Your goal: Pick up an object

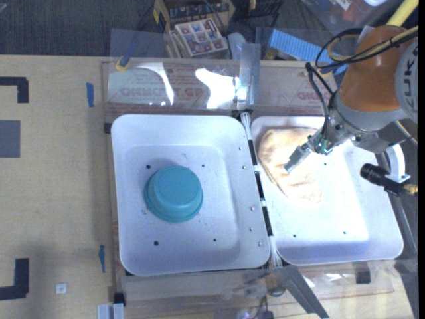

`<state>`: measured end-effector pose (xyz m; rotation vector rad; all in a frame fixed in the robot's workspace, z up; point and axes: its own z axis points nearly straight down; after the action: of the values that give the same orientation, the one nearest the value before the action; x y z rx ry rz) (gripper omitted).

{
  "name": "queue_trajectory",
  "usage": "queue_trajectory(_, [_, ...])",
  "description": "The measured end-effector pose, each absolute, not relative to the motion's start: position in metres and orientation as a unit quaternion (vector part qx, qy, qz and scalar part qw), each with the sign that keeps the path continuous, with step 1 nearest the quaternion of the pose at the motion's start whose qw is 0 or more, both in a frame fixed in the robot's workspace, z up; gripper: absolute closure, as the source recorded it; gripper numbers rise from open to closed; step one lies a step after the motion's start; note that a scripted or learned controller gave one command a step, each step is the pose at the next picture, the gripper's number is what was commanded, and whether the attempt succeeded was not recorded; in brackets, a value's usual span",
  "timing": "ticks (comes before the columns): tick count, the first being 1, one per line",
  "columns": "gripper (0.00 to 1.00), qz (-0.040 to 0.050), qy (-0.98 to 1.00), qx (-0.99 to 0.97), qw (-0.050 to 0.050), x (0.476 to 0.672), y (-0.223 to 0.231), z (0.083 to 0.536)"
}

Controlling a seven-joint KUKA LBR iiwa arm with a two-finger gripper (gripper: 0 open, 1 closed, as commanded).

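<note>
I am at the approach step of the pick, hanging over the right bin with my gripper slanted down toward the tan, floppy-looking thing that lies in that bin's upper left part, close against the wall it shares with the left bin. I judge it to be a cloth or some soft flat piece, though glare on the bin floor makes it hard to be sure. My tip is right above it or perhaps just touching its surface; I cannot tell which from this slant. Whether my gripper is spread or closed I cannot tell either, and nothing can be made out in its grasp. The other candidate, a teal bowl turned upside down, sits in the middle of the left bin, well apart from me. Next I judge I must come down onto the tan piece and pinch a fold of it before lifting.
</note>
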<state>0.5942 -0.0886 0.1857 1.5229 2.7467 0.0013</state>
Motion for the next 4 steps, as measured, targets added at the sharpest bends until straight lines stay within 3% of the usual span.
queue_trajectory(1, [0.0,0.0003,0.876,0.482,0.001,0.608,-0.11,0.106])
queue_trajectory(2, [0.0,0.0008,0.824,0.567,0.003,0.617,-0.088,0.186])
queue_trajectory(3, [0.0,0.0027,0.822,0.57,0.005,0.623,-0.097,0.099])
queue_trajectory(4, [1.0,0.0039,0.822,0.57,0.006,0.624,-0.098,0.11])
